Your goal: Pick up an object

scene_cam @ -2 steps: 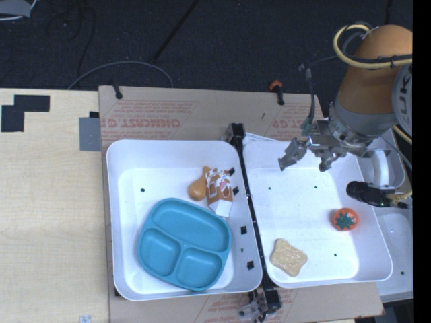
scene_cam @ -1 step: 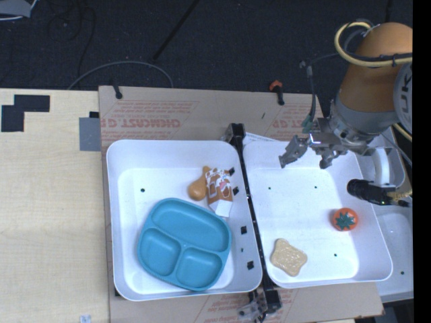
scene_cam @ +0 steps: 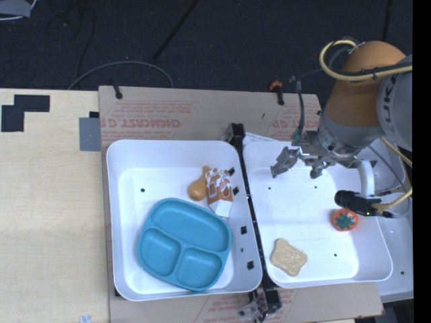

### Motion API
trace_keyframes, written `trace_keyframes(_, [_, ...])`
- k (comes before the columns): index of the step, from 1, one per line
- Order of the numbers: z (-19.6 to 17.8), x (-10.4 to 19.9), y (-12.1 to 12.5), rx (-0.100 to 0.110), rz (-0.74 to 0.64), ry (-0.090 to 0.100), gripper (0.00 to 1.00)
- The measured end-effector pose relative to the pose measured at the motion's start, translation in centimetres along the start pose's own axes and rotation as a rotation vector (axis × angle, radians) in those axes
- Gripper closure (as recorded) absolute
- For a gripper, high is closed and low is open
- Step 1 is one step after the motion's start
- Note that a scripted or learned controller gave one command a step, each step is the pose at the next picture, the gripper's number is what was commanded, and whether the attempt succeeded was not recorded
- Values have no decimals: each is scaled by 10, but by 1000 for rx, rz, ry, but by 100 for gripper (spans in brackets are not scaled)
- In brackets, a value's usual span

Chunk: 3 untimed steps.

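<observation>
My gripper (scene_cam: 300, 165) hangs over the far part of the right bin (scene_cam: 303, 210), its two grey fingers spread open with nothing between them. In that bin a beige toast-shaped piece (scene_cam: 288, 257) lies near the front left corner. A small red-orange fruit with a green top (scene_cam: 345, 220) sits at the bin's right side, below and to the right of the gripper. The left bin (scene_cam: 124, 200) holds a blue divided plate (scene_cam: 183, 243). Behind the plate, an orange-brown toy (scene_cam: 198, 188) lies beside a small patterned packet (scene_cam: 219, 184).
A black divider (scene_cam: 244, 200) runs between the bins. A black part with cables (scene_cam: 355, 200) juts over the right bin just above the fruit. The arm's orange band (scene_cam: 367, 79) looms above the far right corner. Cardboard (scene_cam: 175, 116) lies behind the bins.
</observation>
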State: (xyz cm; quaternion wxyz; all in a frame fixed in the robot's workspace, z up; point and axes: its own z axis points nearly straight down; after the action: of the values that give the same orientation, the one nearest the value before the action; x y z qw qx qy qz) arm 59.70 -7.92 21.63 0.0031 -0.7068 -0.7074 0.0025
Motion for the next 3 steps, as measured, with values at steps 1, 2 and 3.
trace_keyframes(1, [46,-3,-6,0,1,0,0])
trace_keyframes(2, [110,-2,-11,2,1,1,0])
trace_keyframes(3, [96,-4,-10,-1,6,0,100])
